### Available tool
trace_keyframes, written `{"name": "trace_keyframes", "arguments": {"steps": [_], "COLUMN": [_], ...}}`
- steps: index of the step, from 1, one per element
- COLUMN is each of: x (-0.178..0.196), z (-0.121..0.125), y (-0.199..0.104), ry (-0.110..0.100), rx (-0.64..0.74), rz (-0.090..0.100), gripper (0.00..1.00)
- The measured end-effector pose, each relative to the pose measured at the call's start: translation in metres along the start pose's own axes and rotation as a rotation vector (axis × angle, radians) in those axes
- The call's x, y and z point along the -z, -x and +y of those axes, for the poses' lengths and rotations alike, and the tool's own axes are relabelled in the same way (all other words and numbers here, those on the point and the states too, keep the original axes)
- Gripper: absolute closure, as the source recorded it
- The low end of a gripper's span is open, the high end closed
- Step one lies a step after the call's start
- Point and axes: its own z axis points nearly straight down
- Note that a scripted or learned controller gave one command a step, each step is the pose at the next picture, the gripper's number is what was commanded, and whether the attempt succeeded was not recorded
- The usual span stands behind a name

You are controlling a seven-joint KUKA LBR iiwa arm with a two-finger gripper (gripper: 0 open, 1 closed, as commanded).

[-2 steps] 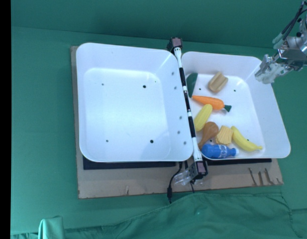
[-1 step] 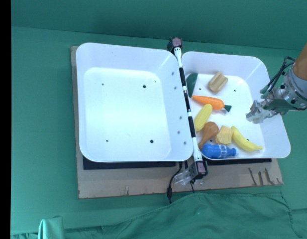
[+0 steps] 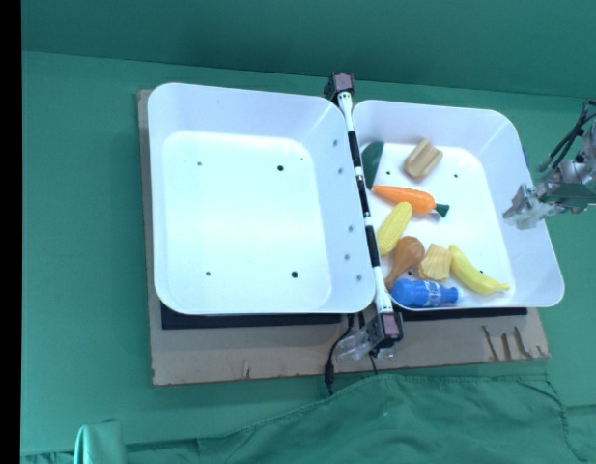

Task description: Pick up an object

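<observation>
White plastic bins sit side by side on a brown board (image 3: 278, 361), with green cloth (image 3: 85, 211) all around. The left bin (image 3: 172, 114) has only small dark dots on its floor. The right bin (image 3: 491, 133) holds all the toys, gathered toward its left wall and near edge.

My gripper (image 3: 523, 208) hangs over the right rim of the right bin, reaching in from the right. Nothing sits between my fingers, and I cannot tell whether they are apart or together; they are too small and pale against the bin.

Farthest from the camera lies a tan bread roll (image 3: 423, 159), with a dark green piece (image 3: 372, 159) left of it against the wall. Nearer comes the carrot (image 3: 406, 198), lying across the bin. Below it is a corn cob (image 3: 394, 227), then a brown drumstick (image 3: 405, 258), touching a yellow block (image 3: 435, 261). The banana (image 3: 474, 272) lies just right of that block. At the near edge lies a blue bottle (image 3: 423, 293), on its side.

All of these lie well apart from my gripper, to its left.

A black and white rod (image 3: 360, 191) runs between the bins.
</observation>
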Motion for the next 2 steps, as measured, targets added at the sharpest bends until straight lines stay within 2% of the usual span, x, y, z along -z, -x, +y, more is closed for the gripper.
{"name": "trace_keyframes", "arguments": {"steps": [1, 2], "x": [-0.003, 0.091], "z": [0.0, 0.001], "y": [-0.002, -0.015], "ry": [-0.003, 0.009], "rx": [0.002, 0.005], "rz": [0.002, -0.001], "gripper": [1.0, 1.0]}}
